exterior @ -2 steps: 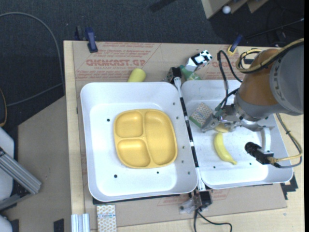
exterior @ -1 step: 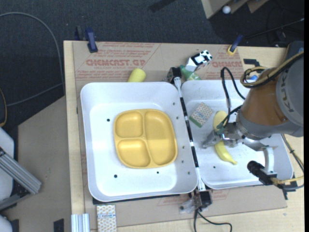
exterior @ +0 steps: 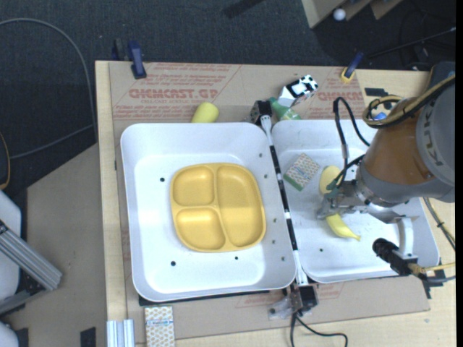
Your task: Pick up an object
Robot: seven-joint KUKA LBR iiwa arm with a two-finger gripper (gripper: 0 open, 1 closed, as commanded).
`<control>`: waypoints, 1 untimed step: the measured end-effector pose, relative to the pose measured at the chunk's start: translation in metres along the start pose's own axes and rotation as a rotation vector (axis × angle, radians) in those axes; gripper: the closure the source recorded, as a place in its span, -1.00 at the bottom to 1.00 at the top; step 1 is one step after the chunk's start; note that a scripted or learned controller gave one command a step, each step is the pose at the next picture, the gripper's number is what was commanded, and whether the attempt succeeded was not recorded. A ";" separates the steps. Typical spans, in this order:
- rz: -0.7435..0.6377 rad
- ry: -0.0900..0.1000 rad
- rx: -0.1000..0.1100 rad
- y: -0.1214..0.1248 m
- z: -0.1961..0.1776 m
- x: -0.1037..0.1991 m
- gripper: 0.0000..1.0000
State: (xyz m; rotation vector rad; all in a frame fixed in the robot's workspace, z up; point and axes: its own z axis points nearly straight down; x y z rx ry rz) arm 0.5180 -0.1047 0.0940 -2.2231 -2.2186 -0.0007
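In the right bin (exterior: 362, 266), a yellow banana (exterior: 341, 227) lies near the middle. A second yellow piece (exterior: 329, 178) sits just above it, and a small tan-and-green packet (exterior: 302, 170) lies near the bin's left wall. My gripper (exterior: 335, 204) is low in this bin, between the two yellow pieces and right against the banana's upper end. The grey arm with its orange band (exterior: 394, 161) reaches in from the right and hides part of the bin floor.
The left bin (exterior: 145, 215) holds a yellow divided plate (exterior: 218, 207). On the bench behind the bins lie a yellow object (exterior: 205, 112) and a black-and-white toy (exterior: 299, 88). Cables (exterior: 347, 132) run over the right bin's back edge. A packet (exterior: 159, 325) lies at the front.
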 end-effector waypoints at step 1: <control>-0.004 0.000 -0.002 0.046 -0.091 0.068 1.00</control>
